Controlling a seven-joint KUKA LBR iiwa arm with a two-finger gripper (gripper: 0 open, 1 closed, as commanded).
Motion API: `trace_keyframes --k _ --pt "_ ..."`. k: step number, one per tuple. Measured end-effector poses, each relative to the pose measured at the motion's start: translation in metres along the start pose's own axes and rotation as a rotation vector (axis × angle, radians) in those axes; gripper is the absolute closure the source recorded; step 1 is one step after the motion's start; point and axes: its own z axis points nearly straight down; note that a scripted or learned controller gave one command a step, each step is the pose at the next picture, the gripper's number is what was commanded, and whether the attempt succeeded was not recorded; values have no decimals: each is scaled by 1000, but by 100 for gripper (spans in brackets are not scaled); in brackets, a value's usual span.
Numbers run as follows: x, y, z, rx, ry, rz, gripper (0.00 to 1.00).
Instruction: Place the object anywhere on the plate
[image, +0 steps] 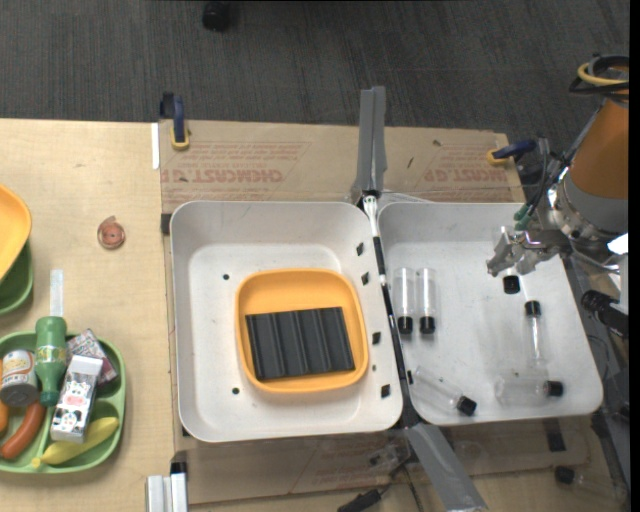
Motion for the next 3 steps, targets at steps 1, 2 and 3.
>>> trace_keyframes --k 1,2,3 --pt "21 62 -21 -2 -2 -260 100" --pt "29 94 -32 -2 -3 -344 100" --pt "19 94 -19 0 -1 -520 100"
